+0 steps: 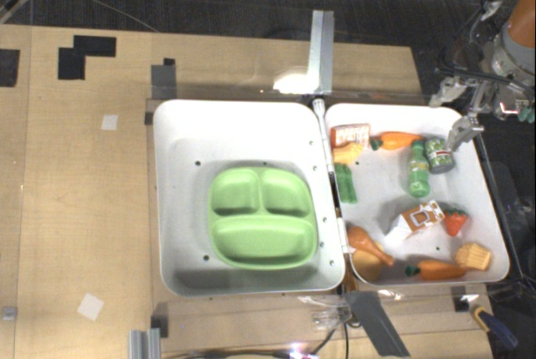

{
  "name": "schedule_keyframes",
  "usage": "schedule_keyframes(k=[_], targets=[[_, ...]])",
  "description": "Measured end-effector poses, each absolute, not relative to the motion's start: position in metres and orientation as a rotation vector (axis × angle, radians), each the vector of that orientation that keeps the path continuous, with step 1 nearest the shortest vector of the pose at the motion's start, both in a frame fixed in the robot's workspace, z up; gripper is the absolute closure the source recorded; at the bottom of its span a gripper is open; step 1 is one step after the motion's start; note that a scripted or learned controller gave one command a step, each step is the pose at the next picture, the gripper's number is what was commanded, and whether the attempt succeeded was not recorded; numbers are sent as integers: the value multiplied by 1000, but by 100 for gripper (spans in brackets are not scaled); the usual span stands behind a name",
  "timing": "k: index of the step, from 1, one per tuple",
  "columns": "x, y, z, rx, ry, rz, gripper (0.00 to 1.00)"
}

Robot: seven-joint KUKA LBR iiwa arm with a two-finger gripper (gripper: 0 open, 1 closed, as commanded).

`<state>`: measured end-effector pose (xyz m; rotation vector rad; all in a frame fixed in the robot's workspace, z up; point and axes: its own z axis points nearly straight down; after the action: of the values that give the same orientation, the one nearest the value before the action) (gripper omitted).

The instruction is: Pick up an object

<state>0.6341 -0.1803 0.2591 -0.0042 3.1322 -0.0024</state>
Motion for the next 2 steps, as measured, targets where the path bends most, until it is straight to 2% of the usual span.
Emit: schedule_keyframes(k=[1,2], targets=[[611,-194,92,-109,3126,-5,0],[539,-154,91,-362,3102,-8,0]])
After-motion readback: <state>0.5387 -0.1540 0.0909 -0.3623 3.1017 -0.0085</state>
